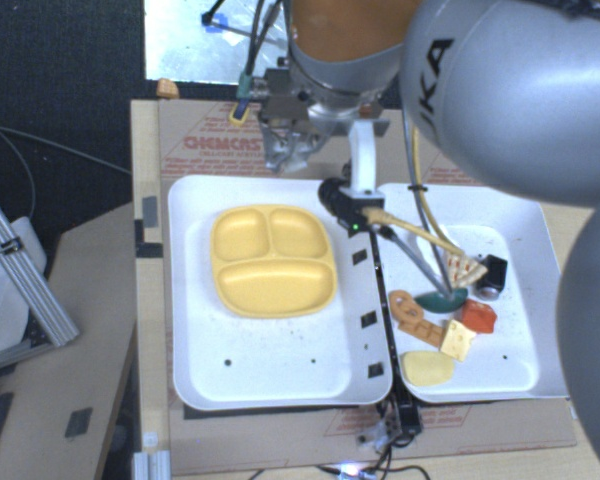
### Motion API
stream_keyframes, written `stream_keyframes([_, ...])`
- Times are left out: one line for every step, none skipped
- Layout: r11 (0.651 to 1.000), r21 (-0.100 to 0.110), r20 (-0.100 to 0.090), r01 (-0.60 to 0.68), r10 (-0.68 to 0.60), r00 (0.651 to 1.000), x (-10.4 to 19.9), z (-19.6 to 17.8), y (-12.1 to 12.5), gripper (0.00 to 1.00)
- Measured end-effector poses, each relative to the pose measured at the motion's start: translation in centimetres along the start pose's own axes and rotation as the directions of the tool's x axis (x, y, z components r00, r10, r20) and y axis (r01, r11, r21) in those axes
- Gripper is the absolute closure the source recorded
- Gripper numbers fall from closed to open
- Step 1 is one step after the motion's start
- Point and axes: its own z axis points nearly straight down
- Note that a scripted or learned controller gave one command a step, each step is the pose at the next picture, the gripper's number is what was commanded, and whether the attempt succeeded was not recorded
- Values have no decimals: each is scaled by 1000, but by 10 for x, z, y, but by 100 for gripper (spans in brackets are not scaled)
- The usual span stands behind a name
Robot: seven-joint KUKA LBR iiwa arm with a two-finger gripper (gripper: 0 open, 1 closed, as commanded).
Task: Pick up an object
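The arm (500, 78) covers the right bin's (525, 368) back corner and runs off the top and right edges. The gripper (290, 153) is too blurry to read.

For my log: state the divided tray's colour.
Pale yellow tray, seen in the camera view.

Large dark letters "KA", the visible end of a brand name, stand on the grey arm (500, 78) at the upper right. Red print reading roughly "CHEMCAS" runs across the brown cardboard sheet (212, 144) behind the left bin; its later letters are hidden by the arm's wrist. More faint red print on the cardboard's near edge is too small to read.
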Motion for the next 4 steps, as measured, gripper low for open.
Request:
stream_keyframes([1000,4,3,-14,14,1000,-12,80,84,100])
stream_keyframes([1000,10,2,-7,7,1000,15,184,80,100])
stream_keyframes([1000,5,3,-18,18,1000,-74,151,17,100])
stream_keyframes([1000,-2,-3,-3,3,1000,-1,140,58,100])
